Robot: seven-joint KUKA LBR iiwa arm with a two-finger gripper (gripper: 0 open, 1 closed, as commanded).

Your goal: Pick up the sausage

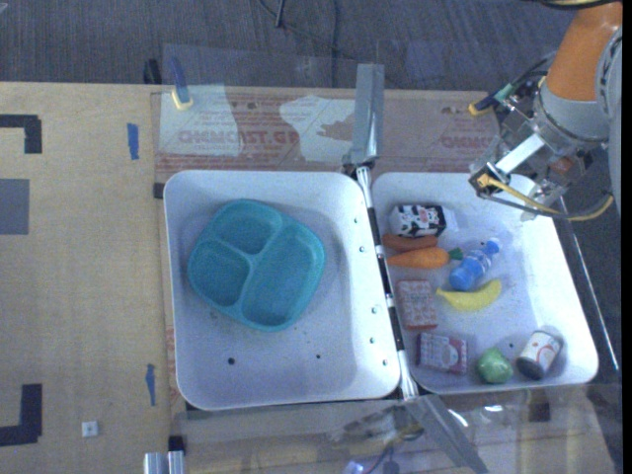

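The sausage (403, 242), a short reddish-brown link, lies in the right bin (578, 294) near its left wall. It is squeezed between a black-and-white cow-print carton (419, 219) behind it and an orange carrot (420, 259) in front. My gripper (512, 188) hangs over the bin's far right corner, well to the right of the sausage and above the bin floor. Nothing shows in its grasp.
Also in the right bin are a blue bottle (472, 268), a banana (472, 296), a pink packet (417, 304), a red box (441, 352), a green fruit (493, 366) and a small can (538, 354). A teal divided plate (257, 263) lies in the left bin (197, 363).
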